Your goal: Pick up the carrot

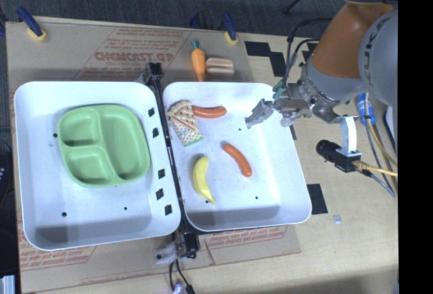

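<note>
The carrot (197, 61), orange with a green top, lies on the cardboard just behind the right bin's far rim, outside both bins. My gripper (260, 113) hangs over the right side of the right bin (287, 198), well to the right of the carrot and nearer the camera. Nothing shows in its grasp. The arm's grey wrist and orange band reach in from the right.
A small bun-like toy (220, 67) lies right beside the carrot. The right bin holds two red sausages (208, 111) (237, 159), a banana (201, 178) and a checkered wedge (184, 121). A green divided plate (103, 144) sits in the left bin (34, 218).
</note>
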Controlling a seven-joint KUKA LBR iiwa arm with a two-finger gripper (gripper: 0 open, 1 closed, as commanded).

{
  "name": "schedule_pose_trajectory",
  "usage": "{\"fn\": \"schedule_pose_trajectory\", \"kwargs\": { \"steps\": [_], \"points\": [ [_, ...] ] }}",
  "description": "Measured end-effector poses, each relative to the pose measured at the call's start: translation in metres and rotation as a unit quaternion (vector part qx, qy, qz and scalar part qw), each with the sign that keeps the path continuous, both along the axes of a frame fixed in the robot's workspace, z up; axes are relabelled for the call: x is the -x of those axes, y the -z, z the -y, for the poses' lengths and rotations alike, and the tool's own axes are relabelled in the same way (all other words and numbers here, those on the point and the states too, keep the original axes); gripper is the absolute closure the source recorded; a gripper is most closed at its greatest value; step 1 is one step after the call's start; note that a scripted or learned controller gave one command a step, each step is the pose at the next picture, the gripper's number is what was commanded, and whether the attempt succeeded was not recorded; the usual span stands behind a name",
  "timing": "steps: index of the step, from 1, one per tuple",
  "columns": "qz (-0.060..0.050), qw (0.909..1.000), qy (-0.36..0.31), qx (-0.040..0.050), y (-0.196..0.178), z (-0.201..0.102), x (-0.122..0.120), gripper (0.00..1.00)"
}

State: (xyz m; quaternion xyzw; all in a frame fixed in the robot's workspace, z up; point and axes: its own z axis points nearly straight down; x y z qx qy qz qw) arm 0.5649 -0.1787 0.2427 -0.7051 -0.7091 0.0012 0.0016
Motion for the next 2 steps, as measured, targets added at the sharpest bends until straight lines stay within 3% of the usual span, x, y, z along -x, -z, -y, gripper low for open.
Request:
{"fn": "schedule_pose_trajectory", "kwargs": {
  "steps": [1,2],
  "points": [
    [-0.001,0.9989,0.048,-0.0002,0.062,-0.082,0.032,0.0],
    [-0.001,0.9955,0.095,0.0002,0.152,-0.083,0.013,0.0]
  ]
}}
